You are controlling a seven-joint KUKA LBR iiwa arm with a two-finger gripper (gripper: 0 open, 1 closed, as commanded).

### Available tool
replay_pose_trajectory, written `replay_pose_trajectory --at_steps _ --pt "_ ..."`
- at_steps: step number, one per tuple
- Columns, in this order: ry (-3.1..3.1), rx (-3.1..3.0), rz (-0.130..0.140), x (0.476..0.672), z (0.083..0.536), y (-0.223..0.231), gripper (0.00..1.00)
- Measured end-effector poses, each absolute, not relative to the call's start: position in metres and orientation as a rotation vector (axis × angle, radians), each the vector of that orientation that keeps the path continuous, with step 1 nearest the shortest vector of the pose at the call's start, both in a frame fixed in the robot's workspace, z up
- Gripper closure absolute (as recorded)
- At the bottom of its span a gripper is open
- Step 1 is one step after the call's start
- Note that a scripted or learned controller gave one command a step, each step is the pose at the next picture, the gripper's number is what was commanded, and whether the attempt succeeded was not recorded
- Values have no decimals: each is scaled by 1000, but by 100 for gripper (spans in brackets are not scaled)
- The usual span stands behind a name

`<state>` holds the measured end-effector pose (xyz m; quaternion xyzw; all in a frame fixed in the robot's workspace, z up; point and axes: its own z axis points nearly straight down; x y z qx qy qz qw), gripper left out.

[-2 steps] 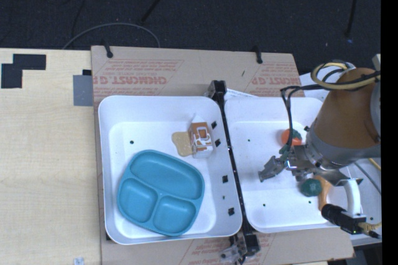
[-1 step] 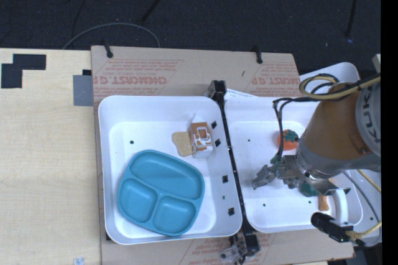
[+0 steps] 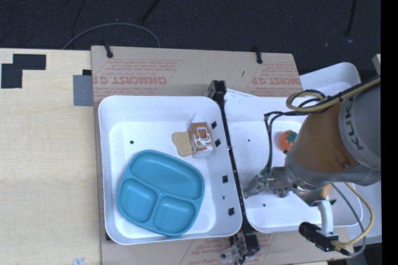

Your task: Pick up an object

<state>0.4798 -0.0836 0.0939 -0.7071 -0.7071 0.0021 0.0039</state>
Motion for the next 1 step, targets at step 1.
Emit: replay_pose_trajectory --at_steps 1 --pt "-2210 -2223 6 480 106 -85 100"
